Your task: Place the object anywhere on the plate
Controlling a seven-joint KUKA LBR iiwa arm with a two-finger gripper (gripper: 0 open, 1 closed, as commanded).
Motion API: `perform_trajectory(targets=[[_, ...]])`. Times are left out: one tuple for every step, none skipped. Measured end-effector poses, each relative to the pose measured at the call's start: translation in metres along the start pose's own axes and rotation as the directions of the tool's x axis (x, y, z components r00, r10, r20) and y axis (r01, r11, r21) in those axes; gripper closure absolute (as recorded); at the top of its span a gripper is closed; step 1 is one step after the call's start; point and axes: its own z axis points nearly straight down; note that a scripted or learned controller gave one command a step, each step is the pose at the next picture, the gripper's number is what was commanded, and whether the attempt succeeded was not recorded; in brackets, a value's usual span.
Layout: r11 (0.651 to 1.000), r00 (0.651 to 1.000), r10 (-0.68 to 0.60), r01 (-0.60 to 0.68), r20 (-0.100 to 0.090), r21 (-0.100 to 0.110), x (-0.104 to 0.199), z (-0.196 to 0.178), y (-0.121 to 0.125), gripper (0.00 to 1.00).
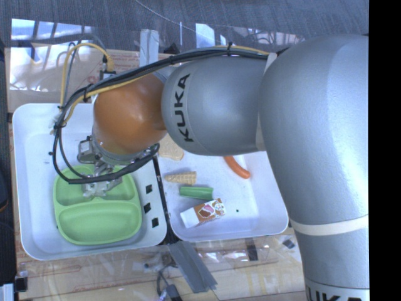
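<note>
A green divided plate (100,221) lies in the left white bin (28,168). My gripper (100,184) hangs over the plate's far compartments, below the arm's orange band. Its metal parts sit just above the plate surface. I cannot make out any object at its tip. In the right bin (266,209) lie a corn piece (179,178), a green vegetable stick (196,192), a small white and brown packet (203,212) and an orange carrot-like piece (237,166).
The big grey arm covers the upper part of the right bin and much of the view's right side. Black cables loop from the wrist over the left bin. A grey bracket (194,268) lies on the bench in front of the bins.
</note>
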Motion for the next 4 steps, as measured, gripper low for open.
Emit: perform_trajectory(targets=[[0.989,0.989,-0.148,0.148,0.006,-0.004,-0.018,0.003,-0.079,1.00],[0.941,0.941,-0.339,0.339,0.006,-0.002,-0.065,0.008,-0.037,1.00],[0.687,0.687,-0.727,0.727,0.009,-0.001,-0.066,0.008,-0.010,1.00],[0.435,0.435,-0.900,0.900,0.012,0.001,-0.066,0.011,-0.012,1.00]])
